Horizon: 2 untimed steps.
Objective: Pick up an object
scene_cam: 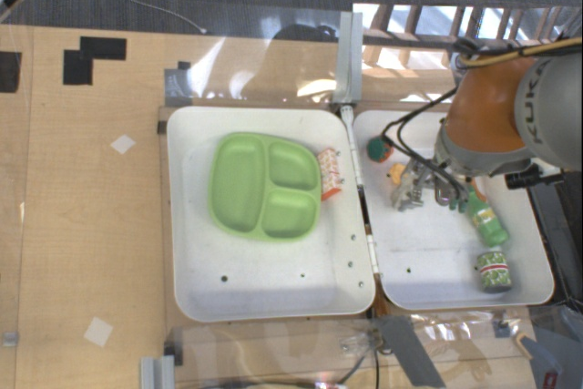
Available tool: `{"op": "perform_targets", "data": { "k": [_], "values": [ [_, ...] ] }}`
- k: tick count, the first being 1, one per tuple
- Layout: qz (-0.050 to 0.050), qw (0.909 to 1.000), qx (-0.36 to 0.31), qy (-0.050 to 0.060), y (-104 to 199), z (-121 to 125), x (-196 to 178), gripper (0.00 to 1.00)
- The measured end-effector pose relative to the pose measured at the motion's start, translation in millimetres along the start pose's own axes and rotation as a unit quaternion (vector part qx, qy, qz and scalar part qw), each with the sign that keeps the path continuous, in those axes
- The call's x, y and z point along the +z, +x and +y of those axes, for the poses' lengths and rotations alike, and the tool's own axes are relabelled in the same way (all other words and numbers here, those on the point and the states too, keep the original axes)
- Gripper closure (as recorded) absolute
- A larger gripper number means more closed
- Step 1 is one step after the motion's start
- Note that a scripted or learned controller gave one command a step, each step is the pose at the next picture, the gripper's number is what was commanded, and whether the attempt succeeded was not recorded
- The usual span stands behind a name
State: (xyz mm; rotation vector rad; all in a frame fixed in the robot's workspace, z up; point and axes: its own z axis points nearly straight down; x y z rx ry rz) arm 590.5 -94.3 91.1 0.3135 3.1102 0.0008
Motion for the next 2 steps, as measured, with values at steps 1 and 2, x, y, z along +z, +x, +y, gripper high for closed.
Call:
{"op": "perform_targets", "data": {
  "k": [1, 2],
  "values": [
    [0.001, 0.9699, 0.243, 0.000, -21, 0, 1, 1.00],
    [0.000, 0.9666, 0.256, -0.002, 31, 87, -100, 1.00]
  ]
}}
